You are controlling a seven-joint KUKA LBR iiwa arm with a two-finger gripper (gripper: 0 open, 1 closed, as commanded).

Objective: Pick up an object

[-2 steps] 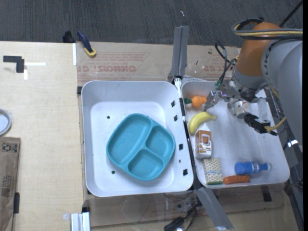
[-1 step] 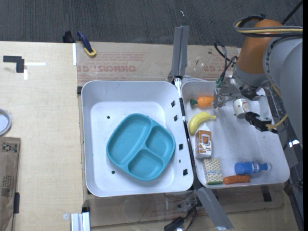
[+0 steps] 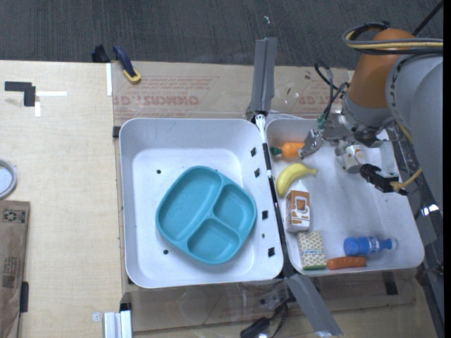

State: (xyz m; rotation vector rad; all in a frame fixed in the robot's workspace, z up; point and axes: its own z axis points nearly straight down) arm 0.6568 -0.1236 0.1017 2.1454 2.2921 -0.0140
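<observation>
The right bin (image 3: 394, 217) holds several items. At its far left corner lies a small orange piece with a green tip (image 3: 287, 148), and just in front of it a yellow banana (image 3: 294, 177). A small white and orange carton (image 3: 299, 211) and a tan cracker box (image 3: 311, 250) lie along the left wall. A blue bottle (image 3: 366, 246) and an orange carrot (image 3: 345, 263) rest near the front edge. My gripper (image 3: 311, 145) hangs low over the bin's far left part, right beside the small orange piece and above the banana. Nothing visibly sits in it.
The left bin (image 3: 141, 189) holds a blue divided plate (image 3: 206, 215). A grey divider post (image 3: 263, 76) stands behind the seam between the bins. The arm's wrist and cables (image 3: 366, 139) cover the right bin's far right corner. A blue and yellow clamp (image 3: 125, 65) lies behind the left bin.
</observation>
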